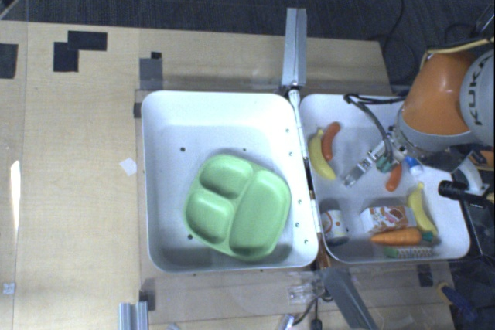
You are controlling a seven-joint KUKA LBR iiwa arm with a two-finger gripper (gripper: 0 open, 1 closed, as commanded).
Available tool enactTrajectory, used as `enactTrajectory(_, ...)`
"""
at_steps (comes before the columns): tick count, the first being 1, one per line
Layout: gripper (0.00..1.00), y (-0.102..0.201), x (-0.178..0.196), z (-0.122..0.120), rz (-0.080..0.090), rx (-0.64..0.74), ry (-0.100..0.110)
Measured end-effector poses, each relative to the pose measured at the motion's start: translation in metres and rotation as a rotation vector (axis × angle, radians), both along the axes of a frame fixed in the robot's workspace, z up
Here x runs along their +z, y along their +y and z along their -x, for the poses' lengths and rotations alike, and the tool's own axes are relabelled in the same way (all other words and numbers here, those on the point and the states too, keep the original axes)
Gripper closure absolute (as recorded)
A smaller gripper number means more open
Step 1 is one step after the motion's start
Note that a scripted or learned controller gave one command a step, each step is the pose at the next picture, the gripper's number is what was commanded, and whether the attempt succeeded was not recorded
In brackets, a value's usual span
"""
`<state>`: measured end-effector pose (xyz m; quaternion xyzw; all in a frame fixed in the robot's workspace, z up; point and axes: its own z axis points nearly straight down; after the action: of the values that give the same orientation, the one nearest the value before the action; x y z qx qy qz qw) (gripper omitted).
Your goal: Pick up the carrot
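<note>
Just one carrot (396, 237), two bananas (321, 157).

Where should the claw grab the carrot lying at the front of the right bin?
Probably the thick orange middle of the carrot, coming straight down, with the fingers closing across its narrow width. It lies flat, long side along the front wall of the right bin, with a snack packet and banana close beside it.
</note>
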<state>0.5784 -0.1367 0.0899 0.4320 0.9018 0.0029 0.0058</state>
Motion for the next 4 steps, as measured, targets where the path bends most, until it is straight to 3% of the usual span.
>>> enactTrajectory(1,1.00,0.002,0.013,-0.003,-0.002,0.000,-0.006)
enactTrajectory(2,1.00,0.022,0.000,-0.030,-0.003,-0.428,0.000)
enactTrajectory(3,1.00,-0.009,0.093,-0.019,-0.004,-0.545,0.006)
enactTrajectory(4,1.00,-0.056,0.080,-0.044,-0.008,-1.208,0.007)
